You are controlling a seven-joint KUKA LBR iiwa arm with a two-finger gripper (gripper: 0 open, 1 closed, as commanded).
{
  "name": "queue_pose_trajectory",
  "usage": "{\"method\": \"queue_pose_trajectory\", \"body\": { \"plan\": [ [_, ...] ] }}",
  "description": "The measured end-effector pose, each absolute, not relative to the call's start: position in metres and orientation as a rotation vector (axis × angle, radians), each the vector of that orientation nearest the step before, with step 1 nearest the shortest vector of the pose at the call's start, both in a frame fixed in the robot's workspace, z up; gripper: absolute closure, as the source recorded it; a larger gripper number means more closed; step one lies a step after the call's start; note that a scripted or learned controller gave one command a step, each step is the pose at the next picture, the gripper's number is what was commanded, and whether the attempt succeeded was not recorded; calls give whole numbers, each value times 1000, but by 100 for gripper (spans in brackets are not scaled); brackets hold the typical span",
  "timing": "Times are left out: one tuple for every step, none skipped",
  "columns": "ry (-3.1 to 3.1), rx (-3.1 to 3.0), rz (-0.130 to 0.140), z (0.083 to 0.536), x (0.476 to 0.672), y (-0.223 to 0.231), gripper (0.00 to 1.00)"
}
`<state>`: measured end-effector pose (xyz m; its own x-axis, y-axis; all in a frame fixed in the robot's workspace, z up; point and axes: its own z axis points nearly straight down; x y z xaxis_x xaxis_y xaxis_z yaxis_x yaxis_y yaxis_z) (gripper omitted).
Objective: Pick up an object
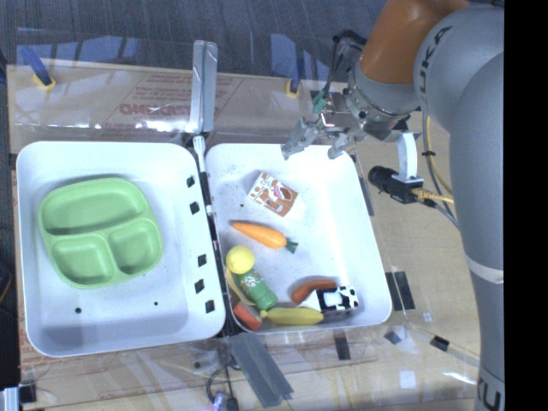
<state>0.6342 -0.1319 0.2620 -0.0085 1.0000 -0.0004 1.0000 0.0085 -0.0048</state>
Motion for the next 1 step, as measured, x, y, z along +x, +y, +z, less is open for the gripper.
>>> {"method": "queue_pose_trajectory", "body": {
  "plan": [
    [-2251,-2186,7,144,646,-109,0]
  ]
}}
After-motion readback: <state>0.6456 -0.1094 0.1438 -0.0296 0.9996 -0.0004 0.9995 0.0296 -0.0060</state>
